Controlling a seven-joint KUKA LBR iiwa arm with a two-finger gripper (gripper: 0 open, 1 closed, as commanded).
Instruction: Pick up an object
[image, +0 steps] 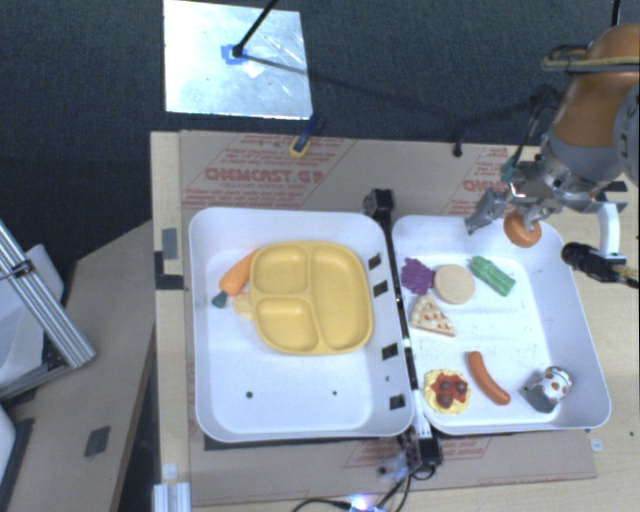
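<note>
The arm (590, 95) enters from the two o'clock corner, its orange band just above the grey wrist, and the gripper (512, 215) hangs below, pointing toward eight o'clock, with an orange piece between its fingers.

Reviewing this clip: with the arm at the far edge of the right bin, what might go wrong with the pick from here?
1. The gripper sits at the round orange toy, which lies against the white right bin's far wall; the fingers may strike the rim.
2. A round piece could roll or slip out of a partial pinch.
3. The green ridged toy lies close by and could get nudged.
</note>
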